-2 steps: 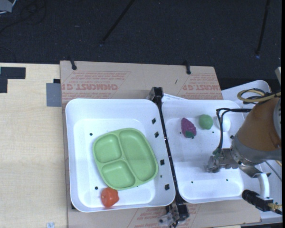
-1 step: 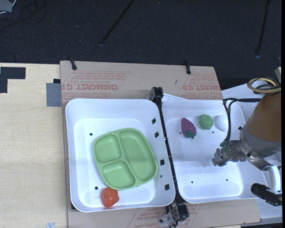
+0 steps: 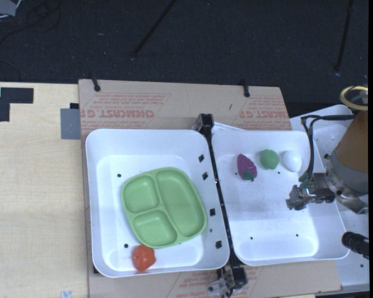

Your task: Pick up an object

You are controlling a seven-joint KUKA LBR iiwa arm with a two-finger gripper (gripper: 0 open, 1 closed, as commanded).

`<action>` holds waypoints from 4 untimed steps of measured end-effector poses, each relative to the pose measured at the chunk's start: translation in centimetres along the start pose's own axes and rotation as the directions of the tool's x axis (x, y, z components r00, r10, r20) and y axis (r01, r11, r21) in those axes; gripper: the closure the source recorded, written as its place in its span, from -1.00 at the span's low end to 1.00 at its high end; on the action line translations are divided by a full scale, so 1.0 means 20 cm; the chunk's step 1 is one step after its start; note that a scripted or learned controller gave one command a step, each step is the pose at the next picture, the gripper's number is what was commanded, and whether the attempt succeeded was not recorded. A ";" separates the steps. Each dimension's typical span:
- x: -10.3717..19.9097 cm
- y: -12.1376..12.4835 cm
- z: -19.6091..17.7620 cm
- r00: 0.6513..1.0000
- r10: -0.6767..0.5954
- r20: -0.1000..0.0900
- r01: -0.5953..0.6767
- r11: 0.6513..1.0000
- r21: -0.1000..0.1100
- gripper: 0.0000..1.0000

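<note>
Nearest the camera, at 7 o'clock in the left shallow white plastic bin (image 3: 99, 166), lies a small orange-red rounded lump (image 3: 143, 257), just beside the near rim of a pale green three-compartment plastic plate (image 3: 165, 207) that takes up the bin's middle.

Right shallow white plastic bin (image 3: 267, 241): the dark two-finger gripper (image 3: 300, 197) sits at approx 3 o'clock, by the right wall, w/ the grey arm and its orange band (image 3: 363, 141) behind it. Can't tell its grip state, too small and dark; nothing visibly held.

Farther back, along 12 to 1 o'clock, three small items in a row: a purple oblong piece w/ a green end (image 3: 247, 166), a green ball (image 3: 269, 159) and a white rounded object (image 3: 292, 161). White one is nearest the gripper but apart from it.

Step, as I judge: approach, pre-grasp. No pick made yet. Next move calls for shifting toward 12 o'clock, centring over one item, prob. the white or green one, then dropping straight down. Both look round, so may roll off; white-on-white near the wall leaves little room.

Surface: bins rest on a brown cardboard sheet w/ red print (image 3: 174, 107), on a pale wood counter (image 3: 31, 197). Beyond, at 12 o'clock, dark floor (image 3: 174, 30) w/ cables.
</note>
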State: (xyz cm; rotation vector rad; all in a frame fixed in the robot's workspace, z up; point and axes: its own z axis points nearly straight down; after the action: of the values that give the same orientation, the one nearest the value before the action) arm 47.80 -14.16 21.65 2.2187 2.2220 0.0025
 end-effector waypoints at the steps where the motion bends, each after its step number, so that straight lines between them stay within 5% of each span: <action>1: 0.00 0.00 -0.10 1.000 0.001 0.000 -0.001 1.000 0.002 1.00; 4: 0.81 0.24 0.00 1.000 -0.004 -0.002 0.004 1.000 0.006 1.00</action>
State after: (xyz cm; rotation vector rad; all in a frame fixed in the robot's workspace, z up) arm 52.57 2.11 21.59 2.2182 2.2305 -0.0010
